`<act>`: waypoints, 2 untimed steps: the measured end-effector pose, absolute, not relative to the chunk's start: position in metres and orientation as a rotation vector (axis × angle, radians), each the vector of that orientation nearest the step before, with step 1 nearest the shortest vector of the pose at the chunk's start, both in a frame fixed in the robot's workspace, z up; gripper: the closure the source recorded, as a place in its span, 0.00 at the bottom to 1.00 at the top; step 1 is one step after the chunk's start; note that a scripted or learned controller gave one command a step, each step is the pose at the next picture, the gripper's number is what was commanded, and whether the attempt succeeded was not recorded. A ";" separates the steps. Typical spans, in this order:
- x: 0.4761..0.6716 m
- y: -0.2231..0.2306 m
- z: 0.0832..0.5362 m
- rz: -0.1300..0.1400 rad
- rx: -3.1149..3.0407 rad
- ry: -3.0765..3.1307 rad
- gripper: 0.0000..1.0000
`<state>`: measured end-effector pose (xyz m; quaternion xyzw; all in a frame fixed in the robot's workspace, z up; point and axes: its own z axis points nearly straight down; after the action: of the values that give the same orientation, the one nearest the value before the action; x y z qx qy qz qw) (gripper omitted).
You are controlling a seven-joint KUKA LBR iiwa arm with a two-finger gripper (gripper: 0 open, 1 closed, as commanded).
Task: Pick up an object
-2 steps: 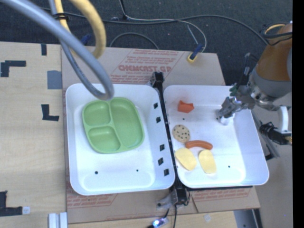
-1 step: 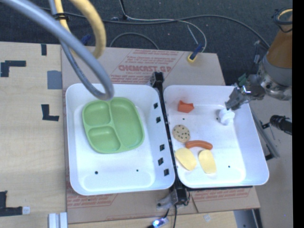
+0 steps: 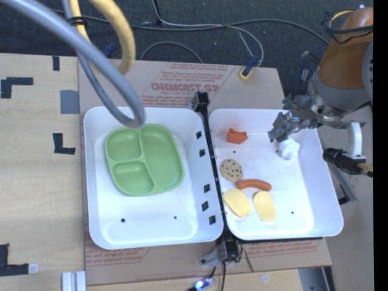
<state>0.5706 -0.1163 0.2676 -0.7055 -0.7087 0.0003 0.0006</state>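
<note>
You are looking down on a bench of pale wood and cardboard, dark floor behind, cables trailing across it. Two shallow white bins sit side by side; take the black divider (image 3: 209,162) between them as your landmark.

Left of the divider, the left bin (image 3: 100,220) holds a green three-compartment plate (image 3: 144,159).

Right of the divider, the right bin (image 3: 315,211) holds toy food: an orange-red piece (image 3: 237,136) near the far end, a speckled cookie (image 3: 231,170) just beside the divider, a sausage (image 3: 254,185), and two yellow pieces (image 3: 237,203) (image 3: 264,206) nearest you.

The gripper (image 3: 285,132) hangs over the bin's far right part, touching or just above a small white object (image 3: 289,148). Whether its fingers are apart or closed, I cannot tell.

The sausage looks light, stiff and smooth, so possibly slippery. Its long axis runs left to right, tilted slightly; take it across the middle.
</note>
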 end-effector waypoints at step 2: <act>0.568 -0.025 0.257 0.003 -2.218 -2.223 1.00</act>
<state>0.5677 -0.0247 0.2572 -0.7063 -0.7079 0.0008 0.0004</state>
